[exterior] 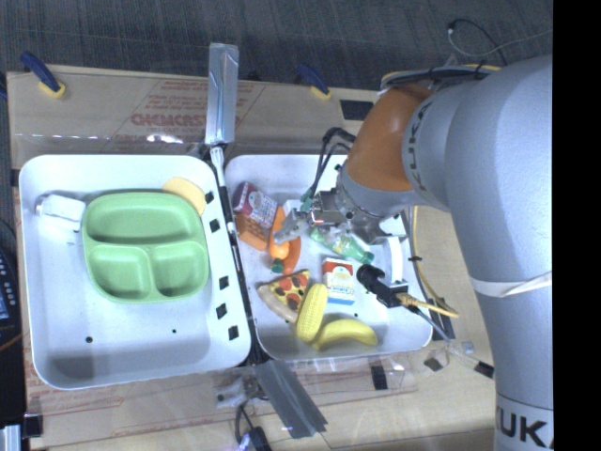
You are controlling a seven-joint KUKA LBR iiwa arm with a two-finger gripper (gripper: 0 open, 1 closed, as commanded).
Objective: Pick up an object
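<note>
end effector (302,222) low in right bin (282,169), beside carrot (281,244)

Arm (498,177): grey, enters from 3 o'clock and fills the frame from 1 to 5 o'clock. The thick upper link runs down the 3 to 5 o'clock side, with part of a maker's name legible near 5 o'clock. Orange band (387,144): sits above the wrist, just toward 1 o'clock from centre. Wrist: bends down and toward 9 o'clock. Pincer (302,222): at frame centre, low, pointing toward 8 o'clock. Finger position cannot be judged. Black cables loop around the wrist.
</note>
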